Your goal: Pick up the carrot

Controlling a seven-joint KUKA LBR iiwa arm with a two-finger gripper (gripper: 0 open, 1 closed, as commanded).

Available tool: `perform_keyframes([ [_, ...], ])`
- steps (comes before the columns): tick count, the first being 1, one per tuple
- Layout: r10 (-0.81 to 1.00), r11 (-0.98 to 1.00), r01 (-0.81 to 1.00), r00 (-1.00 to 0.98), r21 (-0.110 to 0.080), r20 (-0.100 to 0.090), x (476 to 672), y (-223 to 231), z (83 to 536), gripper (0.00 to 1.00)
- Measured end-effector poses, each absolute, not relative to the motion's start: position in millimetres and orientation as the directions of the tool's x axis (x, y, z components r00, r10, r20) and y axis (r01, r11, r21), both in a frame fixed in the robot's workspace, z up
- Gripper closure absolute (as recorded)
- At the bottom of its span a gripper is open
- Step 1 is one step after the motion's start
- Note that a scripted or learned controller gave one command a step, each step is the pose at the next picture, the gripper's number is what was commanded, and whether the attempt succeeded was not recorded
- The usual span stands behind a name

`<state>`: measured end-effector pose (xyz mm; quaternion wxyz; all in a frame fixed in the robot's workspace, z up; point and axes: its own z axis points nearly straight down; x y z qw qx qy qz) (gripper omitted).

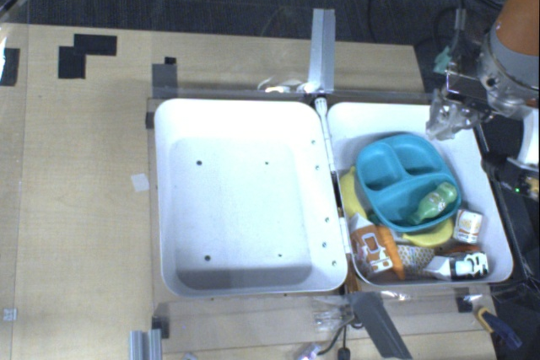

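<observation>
Carrot (391,251) at 6 o'clock in right bin (504,242), beside blue tray (403,178). Tool (449,119) at bin's 1 o'clock corner, grip state unclear.

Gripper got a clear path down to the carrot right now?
Probably yes. The carrot lies exposed near the right bin's front edge, nothing on top. It is crowded though: brown packet on one side, blue divided plate just behind. The gripper sits at the far corner.

No legible text on any packet (369,247) or bottle (467,226).
</observation>
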<state>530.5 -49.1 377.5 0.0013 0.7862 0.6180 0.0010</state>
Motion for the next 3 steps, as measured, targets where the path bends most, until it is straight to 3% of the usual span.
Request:
perform_keyframes([
  [1, 0.960, -0.280, 0.960, 0.280, 0.006, 0.001, 530.6, -28, 436, 1.00],
  [2, 0.986, -0.166, 0.986, 0.166, 0.006, 0.001, 502.5, -13, 436, 1.00],
  [3, 0.987, -0.158, 0.987, 0.158, 0.004, 0.000, 514.3, -27, 362, 1.00],
])
